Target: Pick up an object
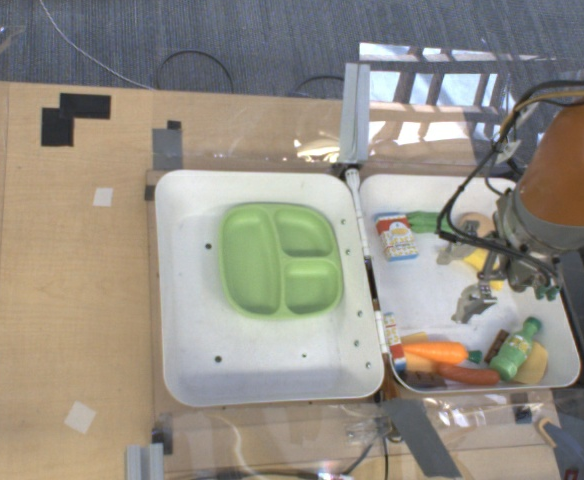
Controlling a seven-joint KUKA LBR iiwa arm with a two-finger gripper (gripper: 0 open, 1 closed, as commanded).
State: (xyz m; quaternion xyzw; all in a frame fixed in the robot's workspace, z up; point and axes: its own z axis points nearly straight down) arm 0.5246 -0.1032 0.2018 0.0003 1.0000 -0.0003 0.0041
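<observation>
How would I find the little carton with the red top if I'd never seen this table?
Look at the right-hand white bin, the one crowded with toy food. The small carton lies near its far left corner, close to the wall shared with the other bin. It is boxy, red on top with white and blue below, unlike the carrot and green bottle at the near edge.

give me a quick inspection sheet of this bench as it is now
surface: wooden bench bearing left bin and right bin
job's things: carrot, green bottle, small carton, yellow item, all in right bin
clutter: green divided plate in left bin
grippers: claw above right bin floor, holding nothing visible
cables: black cable on the arm; thin wire across floor
surroundings: grey carpet
</observation>
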